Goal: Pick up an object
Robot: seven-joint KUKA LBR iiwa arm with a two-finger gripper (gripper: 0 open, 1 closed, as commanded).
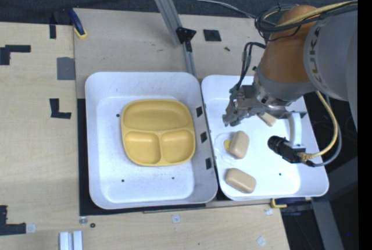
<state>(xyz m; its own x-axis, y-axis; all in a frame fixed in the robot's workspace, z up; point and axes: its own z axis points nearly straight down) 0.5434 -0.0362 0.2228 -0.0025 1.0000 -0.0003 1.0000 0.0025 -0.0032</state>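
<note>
— Where am I looking from?

— One fixed camera above the bench (35, 127), tilted down at a slant, so the far edge runs along the top of my picture.

— How near?

— Near enough that the left bin (99, 144) and the right bin (308, 176) span the middle of the frame. The arm (302, 51) enters from my right, large and close to the lens.

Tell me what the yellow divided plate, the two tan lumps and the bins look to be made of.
Yellow divided plate: likely molded plastic, smooth, soft sheen on its rounded ridges.
Two tan lumps: matte and rounded, perhaps foam or rubber toy bread; unclear.
Left bin and right bin: seemingly thin white plastic, semi-gloss, with rounded formed corners.
</note>
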